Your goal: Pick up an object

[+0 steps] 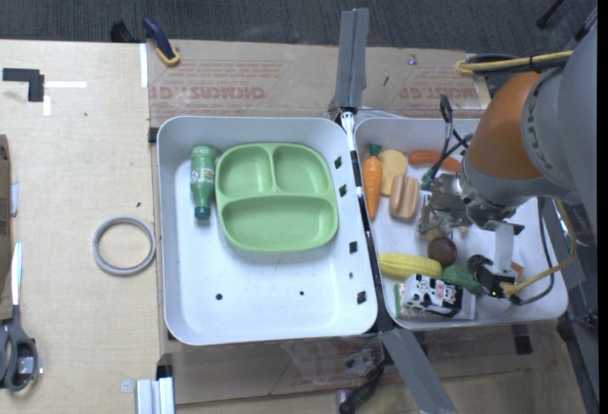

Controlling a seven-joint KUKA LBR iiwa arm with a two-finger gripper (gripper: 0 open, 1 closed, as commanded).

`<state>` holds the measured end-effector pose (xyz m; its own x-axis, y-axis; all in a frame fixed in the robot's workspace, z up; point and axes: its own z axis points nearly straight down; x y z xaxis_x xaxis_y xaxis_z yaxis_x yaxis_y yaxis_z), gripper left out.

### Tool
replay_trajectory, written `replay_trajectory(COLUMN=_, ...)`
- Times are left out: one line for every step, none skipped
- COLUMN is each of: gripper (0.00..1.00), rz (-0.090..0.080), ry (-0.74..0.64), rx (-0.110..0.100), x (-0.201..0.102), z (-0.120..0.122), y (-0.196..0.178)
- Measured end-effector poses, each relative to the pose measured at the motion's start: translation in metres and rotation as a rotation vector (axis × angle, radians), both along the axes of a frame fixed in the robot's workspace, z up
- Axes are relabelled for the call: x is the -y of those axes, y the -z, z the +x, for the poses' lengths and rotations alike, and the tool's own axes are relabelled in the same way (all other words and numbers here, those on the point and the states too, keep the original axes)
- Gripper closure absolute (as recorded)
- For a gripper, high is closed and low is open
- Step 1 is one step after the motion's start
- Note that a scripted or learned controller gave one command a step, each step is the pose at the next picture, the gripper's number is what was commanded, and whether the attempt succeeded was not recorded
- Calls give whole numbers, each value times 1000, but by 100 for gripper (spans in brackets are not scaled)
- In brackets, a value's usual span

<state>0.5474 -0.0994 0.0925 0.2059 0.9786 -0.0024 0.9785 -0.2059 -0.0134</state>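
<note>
The right bin [541, 303] holds several toy foods: an orange carrot [371, 177], a hot dog in a bun [404, 195], a yellow corn cob [409, 264], a brown round piece [441, 250], a black-and-white carton [435, 295] and a dark green piece [463, 277]. An orange-red piece [424, 157] lies near the bin's back wall. My gripper [441, 216] reaches down into the middle of this bin, just above the brown round piece and right of the hot dog. The arm's body hides the bin's right half.
The left bin [190, 298] holds a green divided plate [277, 197] and a green bottle [202, 178] lying beside it. On the bench to the left lie a tape ring [123, 245], scissors [17, 350] and a blue clamp [161, 40]. A yellow cable [494, 64] loops behind the arm.
</note>
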Motion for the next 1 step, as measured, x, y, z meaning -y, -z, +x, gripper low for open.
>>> replay_trajectory(gripper=100, rz=-2, ry=-75, rx=8, x=-59, z=91, y=-95)
